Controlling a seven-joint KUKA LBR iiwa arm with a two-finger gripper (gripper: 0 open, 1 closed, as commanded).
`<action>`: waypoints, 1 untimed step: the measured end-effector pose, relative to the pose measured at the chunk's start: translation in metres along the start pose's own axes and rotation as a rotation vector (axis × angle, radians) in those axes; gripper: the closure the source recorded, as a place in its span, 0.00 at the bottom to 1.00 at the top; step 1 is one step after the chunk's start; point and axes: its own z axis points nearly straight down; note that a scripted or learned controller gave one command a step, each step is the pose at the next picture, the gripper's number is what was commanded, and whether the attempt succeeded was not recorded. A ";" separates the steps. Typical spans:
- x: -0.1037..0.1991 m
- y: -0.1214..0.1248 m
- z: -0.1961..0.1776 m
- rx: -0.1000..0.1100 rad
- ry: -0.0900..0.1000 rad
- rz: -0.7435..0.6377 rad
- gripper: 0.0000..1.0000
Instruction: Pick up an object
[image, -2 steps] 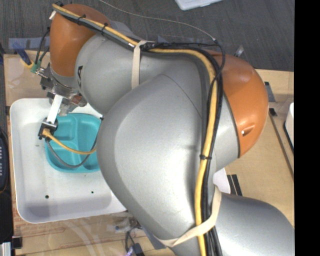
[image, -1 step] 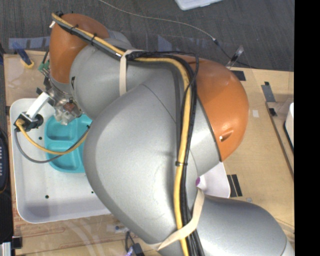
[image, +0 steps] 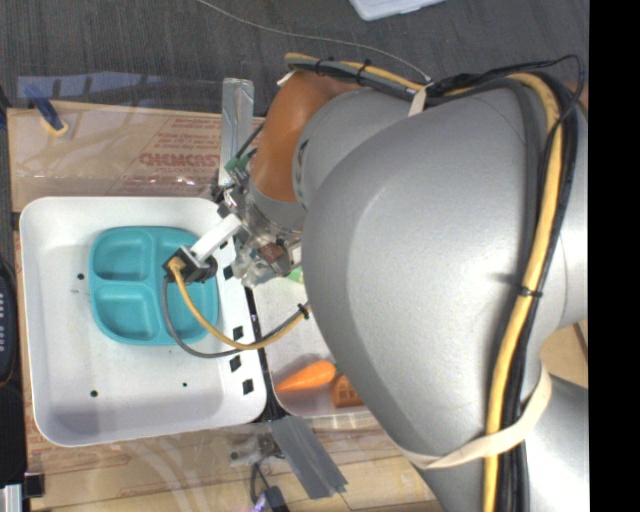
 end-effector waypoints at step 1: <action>0.026 -0.033 0.100 0.005 -0.002 0.044 1.00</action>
